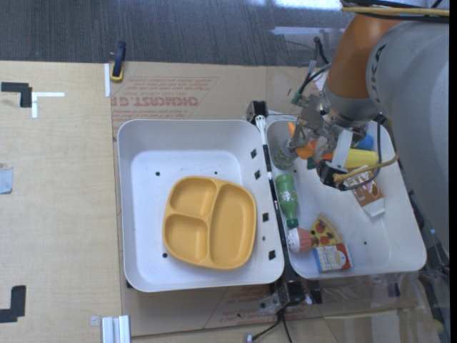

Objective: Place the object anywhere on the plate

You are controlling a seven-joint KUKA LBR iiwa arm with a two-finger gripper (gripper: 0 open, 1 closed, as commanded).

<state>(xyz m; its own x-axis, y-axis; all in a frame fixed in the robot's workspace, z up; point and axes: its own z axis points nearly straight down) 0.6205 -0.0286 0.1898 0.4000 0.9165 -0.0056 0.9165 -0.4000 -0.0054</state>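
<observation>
Camera view: gripper (308, 138) sits low among crowded toys in right bin (400, 256); its grip cannot be told. Plate (210, 222) waits in left bin (136, 191). Risk: snagging neighbours, lifting nothing.

Bench top (57, 213): pale tan board filling the left and lower frame. Cardboard sheet (164, 98) with mirrored red lettering, upper centre. Floor (178, 13): dark grey ribbed surface across the top, with bright glare patches. Yellow-and-blue clamp (118, 61) at the bench's upper edge.
</observation>
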